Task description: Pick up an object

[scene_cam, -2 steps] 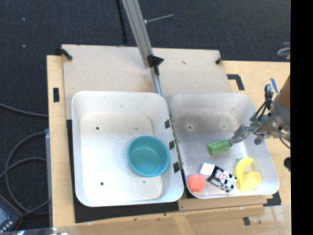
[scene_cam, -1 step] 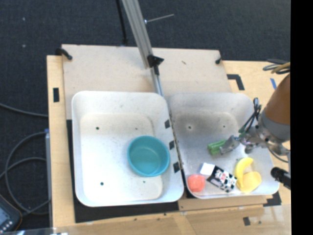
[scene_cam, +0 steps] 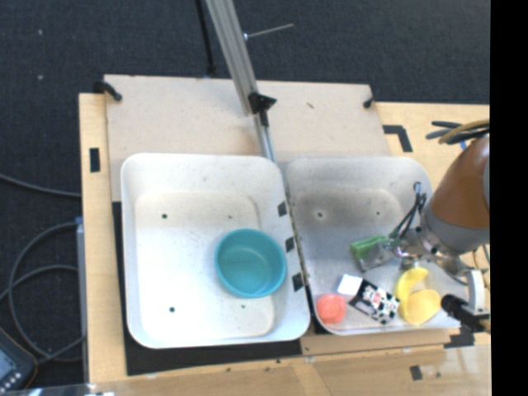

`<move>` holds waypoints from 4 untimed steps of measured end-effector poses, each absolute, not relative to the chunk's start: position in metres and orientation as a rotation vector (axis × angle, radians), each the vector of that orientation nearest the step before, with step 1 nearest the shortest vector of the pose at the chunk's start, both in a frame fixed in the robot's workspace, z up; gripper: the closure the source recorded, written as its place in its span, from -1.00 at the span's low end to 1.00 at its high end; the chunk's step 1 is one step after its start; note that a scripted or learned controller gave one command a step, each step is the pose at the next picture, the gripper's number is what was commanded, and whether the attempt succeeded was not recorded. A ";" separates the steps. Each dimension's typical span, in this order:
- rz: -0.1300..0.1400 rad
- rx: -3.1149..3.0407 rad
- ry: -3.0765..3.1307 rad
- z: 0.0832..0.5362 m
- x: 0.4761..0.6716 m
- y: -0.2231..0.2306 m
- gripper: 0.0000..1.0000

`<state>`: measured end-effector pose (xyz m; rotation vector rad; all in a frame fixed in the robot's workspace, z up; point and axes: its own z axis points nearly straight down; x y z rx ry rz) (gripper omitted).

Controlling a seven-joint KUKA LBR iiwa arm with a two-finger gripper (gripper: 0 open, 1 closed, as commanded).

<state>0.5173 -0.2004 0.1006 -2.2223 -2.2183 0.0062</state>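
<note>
Reaching in from the right, your arm (scene_cam: 462, 192) leans over the right bin (scene_cam: 330, 188), its orange band uppermost and the grey wrist angled down toward the bin's lower right part. Your claw (scene_cam: 394, 250) sits low among the clutter there, right beside the green object (scene_cam: 367, 246), but whether it is apart or closed on anything you cannot tell; dark cabling and the wrist blur that spot. Taking the green object as your landmark: just below and to its right lie two yellow pieces (scene_cam: 417, 295), close together. Below it sits a small black-and-white patterned item (scene_cam: 375, 301) with a white card (scene_cam: 350, 285) at its upper left. Further below and left rests an orange-red ball (scene_cam: 332, 307). Well to the left, in the left bin (scene_cam: 165, 188), stands a teal bowl (scene_cam: 250, 262). Both bins rest on your desk (scene_cam: 206, 114).
</note>
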 end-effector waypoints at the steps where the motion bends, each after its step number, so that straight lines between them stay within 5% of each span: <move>1: -0.005 -2.231 -2.217 0.114 0.520 -0.200 1.00; 3: -0.006 -2.222 -2.232 0.212 0.526 -0.204 1.00; 4: -0.004 -2.214 -2.231 0.209 0.526 -0.148 1.00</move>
